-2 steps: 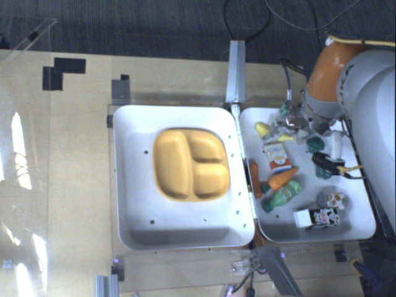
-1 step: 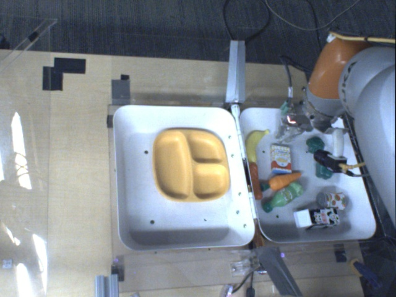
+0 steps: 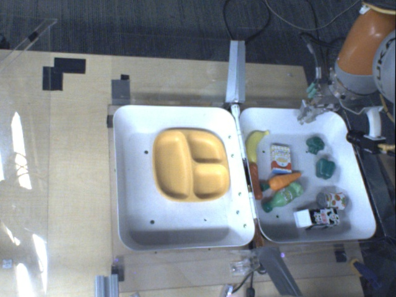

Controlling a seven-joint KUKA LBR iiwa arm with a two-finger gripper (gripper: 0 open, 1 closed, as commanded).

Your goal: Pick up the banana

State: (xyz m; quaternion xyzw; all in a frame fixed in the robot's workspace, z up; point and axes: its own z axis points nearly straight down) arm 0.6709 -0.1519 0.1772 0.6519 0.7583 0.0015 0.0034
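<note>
Up at the upper right of the frame the arm point(image 3: 371, 48), grey with its orange band, reaches in over the back edge of the right bin point(image 3: 356, 159). Its gripper point(image 3: 312, 109) hangs near that bin's upper rim, above the bin's top right part, and touches nothing that can be seen. How the jaws stand cannot be told; the tip is small and blurred against the white rim.

The banana point(image 3: 255, 145) lies in the upper left corner of the right bin, close against the divider between the two bins, well apart from the gripper. Just right of it stands a small box point(image 3: 281, 158) with a red and white label. Below the box a carrot point(image 3: 284, 181) lies at a slant, and under that a green bottle-like piece point(image 3: 283, 197). A thin red-brown stick point(image 3: 255, 181) runs along the left wall below the banana.

On the right side of this bin sit two dark green pieces, one point(image 3: 315, 145) above the other point(image 3: 325, 167). Lower down there is a small round patterned thing point(image 3: 333, 200), and beside it a black and white carton point(image 3: 318, 218) near the bottom rim.

The left bin point(image 3: 133, 184) holds a yellow tray point(image 3: 190, 164) with three compartments, set in the bin's middle. Black cables point(image 3: 247, 11) loop across the dark floor at the top.
</note>
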